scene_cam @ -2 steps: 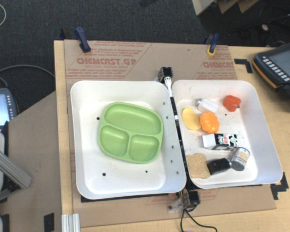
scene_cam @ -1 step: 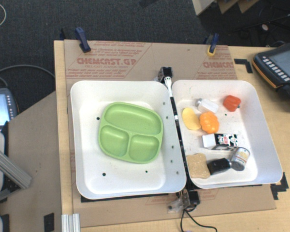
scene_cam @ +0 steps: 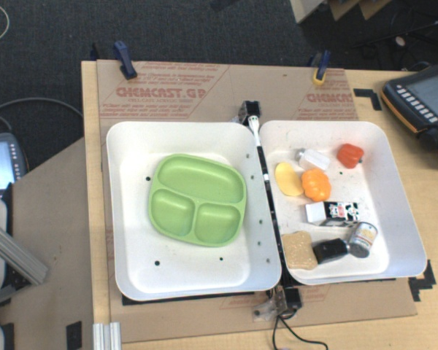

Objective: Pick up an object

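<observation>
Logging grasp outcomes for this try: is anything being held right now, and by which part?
Nothing is seen held. The objects all lie in the right bin, none lifted.

A wooden bench (scene_cam: 58, 217) topped with a brown printed board (scene_cam: 168, 93), held by 2 clamps, 1 blue (scene_cam: 124, 58) and 1 yellow (scene_cam: 320, 67), stands on dark carpet (scene_cam: 131, 13), a black-and-orange handheld controller (scene_cam: 420, 104) resting at its right.

Both white bins (scene_cam: 131, 261) look like smooth, slightly glossy plastic. The green divided plate (scene_cam: 198, 200) is matte plastic. The small can (scene_cam: 362, 239) has a shiny metal look, the tan sponge-like block (scene_cam: 298, 249) looks rough, and the board (scene_cam: 160, 90) underneath is plain brown cardboard-ish stuff.
</observation>
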Controlling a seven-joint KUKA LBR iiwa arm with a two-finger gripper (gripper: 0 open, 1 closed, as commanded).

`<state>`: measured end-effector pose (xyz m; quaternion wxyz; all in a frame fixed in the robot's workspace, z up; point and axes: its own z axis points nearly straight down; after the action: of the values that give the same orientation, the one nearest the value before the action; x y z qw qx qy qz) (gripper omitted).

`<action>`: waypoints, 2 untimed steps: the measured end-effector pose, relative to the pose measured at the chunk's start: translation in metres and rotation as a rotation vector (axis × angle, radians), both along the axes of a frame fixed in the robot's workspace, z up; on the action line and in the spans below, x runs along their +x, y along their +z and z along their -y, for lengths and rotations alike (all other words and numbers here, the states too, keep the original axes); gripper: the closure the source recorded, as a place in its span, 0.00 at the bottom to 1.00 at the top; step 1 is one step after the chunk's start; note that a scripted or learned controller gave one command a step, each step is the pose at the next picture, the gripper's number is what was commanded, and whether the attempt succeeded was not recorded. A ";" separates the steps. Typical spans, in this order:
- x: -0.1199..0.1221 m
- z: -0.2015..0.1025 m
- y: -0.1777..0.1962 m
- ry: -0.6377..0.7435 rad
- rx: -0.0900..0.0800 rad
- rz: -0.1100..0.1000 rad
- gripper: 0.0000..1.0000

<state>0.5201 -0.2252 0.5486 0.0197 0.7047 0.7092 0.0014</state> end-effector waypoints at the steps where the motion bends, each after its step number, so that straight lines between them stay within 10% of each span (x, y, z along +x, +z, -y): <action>1: 0.001 0.000 0.011 0.001 -0.004 0.005 1.00; 2: 0.001 0.000 0.022 0.000 -0.008 0.010 1.00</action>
<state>0.5212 -0.2256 0.5706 0.0259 0.7045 0.7092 0.0022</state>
